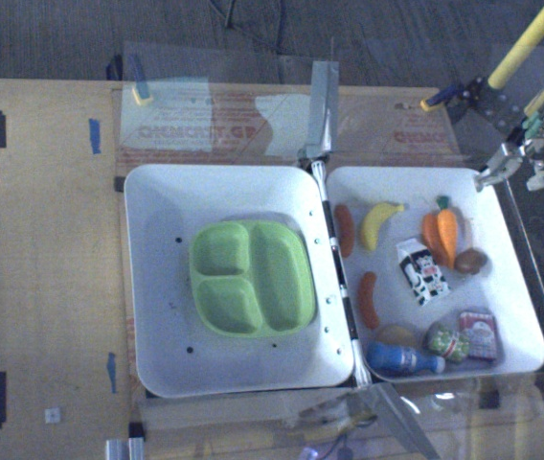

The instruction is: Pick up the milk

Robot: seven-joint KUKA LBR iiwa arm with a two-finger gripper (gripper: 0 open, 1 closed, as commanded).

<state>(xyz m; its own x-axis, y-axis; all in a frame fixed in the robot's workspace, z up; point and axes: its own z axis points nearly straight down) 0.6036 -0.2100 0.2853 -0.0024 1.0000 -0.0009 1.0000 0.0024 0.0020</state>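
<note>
The gripper (494,172) hangs at the upper right, just over the far right corner of the right bin (526,286); whether it is wide or narrow cannot be told at this size and angle, and nothing shows between its tips. Behind it the arm runs up and away to the right, with a yellow rod (531,34) slanting off toward the top corner.

Nearest the gripper, down and to its left, lies the carrot (442,233), orange with a green top. Just below and right of the carrot sits a small brown round item (470,262). The milk (422,272), a small white carton with black cow patches, lies on its side near the middle of the right bin, just left of the brown item and well apart from the gripper.

Further left are a banana (379,222) and two sausages (346,230) (367,298). Along the near edge lie a blue bottle (401,359), a green item (444,341) and a red packet (480,336).

Farthest off, the left bin (157,209) holds a green divided tray (252,278).
</note>
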